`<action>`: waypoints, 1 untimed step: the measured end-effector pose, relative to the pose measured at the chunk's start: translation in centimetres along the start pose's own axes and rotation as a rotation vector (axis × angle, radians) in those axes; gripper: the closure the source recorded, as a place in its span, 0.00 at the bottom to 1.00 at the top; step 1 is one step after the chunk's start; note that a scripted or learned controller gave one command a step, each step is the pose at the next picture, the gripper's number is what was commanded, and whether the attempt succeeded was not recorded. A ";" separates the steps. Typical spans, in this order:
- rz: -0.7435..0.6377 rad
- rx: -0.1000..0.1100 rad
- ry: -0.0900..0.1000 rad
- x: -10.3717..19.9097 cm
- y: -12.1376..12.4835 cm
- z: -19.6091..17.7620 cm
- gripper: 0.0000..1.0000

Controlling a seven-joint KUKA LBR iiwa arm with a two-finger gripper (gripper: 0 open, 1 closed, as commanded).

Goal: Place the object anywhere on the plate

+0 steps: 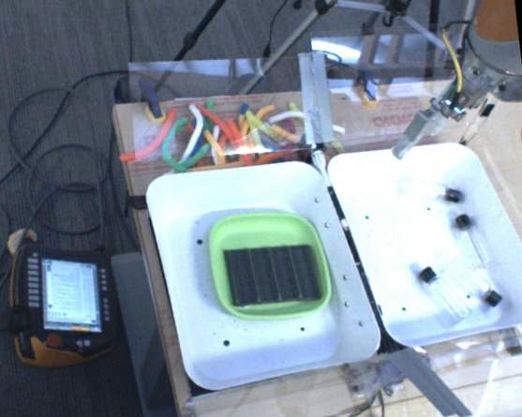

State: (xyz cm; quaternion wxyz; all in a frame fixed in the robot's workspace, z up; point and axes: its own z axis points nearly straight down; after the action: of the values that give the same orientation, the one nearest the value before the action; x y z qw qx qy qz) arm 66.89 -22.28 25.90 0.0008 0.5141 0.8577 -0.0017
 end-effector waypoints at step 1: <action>0.003 -0.003 -0.001 0.0 0.0 -3.8 0.00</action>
State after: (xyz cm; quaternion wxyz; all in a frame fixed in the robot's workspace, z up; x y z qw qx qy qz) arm 66.93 -22.27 29.74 0.0018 0.5152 0.8571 -0.0005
